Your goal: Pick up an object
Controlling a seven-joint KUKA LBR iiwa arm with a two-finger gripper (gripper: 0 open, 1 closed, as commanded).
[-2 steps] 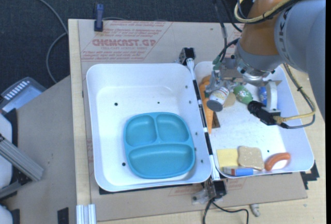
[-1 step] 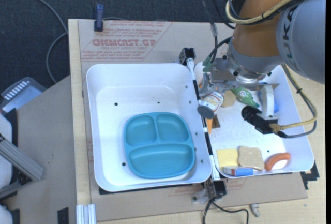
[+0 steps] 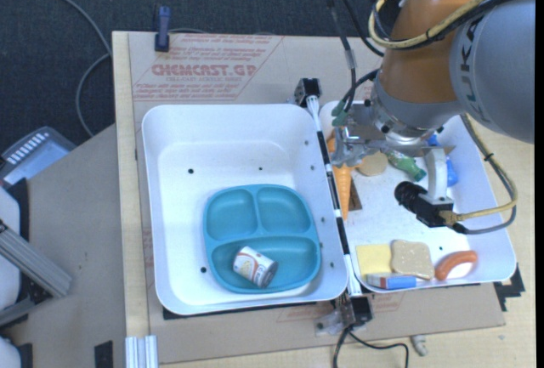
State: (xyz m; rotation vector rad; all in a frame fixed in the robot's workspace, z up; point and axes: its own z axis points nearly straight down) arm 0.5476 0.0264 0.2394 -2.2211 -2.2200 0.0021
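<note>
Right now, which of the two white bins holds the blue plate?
The left bin holds the blue divided plate, with a small can lying in it; the right bin holds food items.

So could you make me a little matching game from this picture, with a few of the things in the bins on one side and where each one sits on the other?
Things:
1. small can
2. carrot
3. yellow sponge
4. blue divided plate

Places:
A. near edge of the right bin, beside a slice of toast
B. lying in the plate's large front compartment
C. middle of the left bin
D. right bin, along the wall next to the left bin, below the gripper

Pairs: 1-B, 2-D, 3-A, 4-C
</note>
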